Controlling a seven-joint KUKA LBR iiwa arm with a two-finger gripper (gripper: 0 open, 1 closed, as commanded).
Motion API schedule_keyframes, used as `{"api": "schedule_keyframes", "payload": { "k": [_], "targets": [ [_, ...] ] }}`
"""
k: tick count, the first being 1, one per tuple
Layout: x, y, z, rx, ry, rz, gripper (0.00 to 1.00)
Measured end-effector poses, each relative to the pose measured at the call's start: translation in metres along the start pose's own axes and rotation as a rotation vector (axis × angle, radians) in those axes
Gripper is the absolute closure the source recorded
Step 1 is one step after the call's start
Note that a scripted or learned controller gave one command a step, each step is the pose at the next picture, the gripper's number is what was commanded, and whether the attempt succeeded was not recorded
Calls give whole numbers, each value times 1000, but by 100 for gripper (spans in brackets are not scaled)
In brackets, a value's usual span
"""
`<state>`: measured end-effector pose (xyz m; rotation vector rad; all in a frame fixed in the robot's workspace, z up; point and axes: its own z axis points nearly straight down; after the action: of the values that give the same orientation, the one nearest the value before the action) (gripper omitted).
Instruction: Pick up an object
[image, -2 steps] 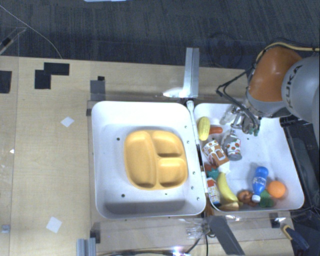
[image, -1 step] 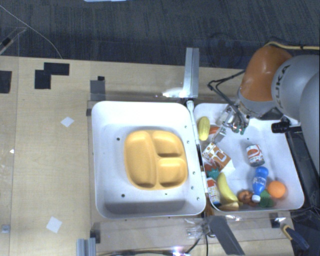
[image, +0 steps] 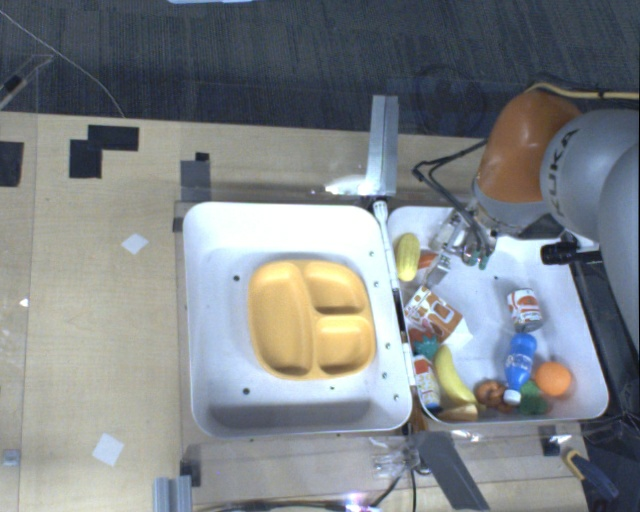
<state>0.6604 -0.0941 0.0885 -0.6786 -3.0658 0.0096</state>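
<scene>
Looking down at the bench, you have two white bins side by side. The left bin (image: 210, 300) holds a yellow divided tray (image: 310, 318), lying flat near its middle. Take the right bin (image: 590, 385) as your landmark. The gripper (image: 462, 243) hangs over its upper left part, with the grey arm (image: 590, 170) and its orange band (image: 520, 150) reaching in above the bin's top right corner. You cannot tell from this view how the jaws stand, and nothing can be seen between them.

Inside the right bin, a corn cob (image: 407, 256) lies along the left wall, just beside the gripper. A small carton (image: 433, 312) sits below it. A banana (image: 452, 378) lies near the bottom left corner. A can (image: 524, 308) lies right of centre, a blue bottle (image: 518, 362) just below it, and an orange (image: 552, 379) sits in the bottom right corner.
</scene>
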Motion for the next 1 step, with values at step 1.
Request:
{"api": "schedule_keyframes", "payload": {
  "k": [1],
  "targets": [
    [5, 7, 0, -4, -5, -77, 0]
  ]
}}
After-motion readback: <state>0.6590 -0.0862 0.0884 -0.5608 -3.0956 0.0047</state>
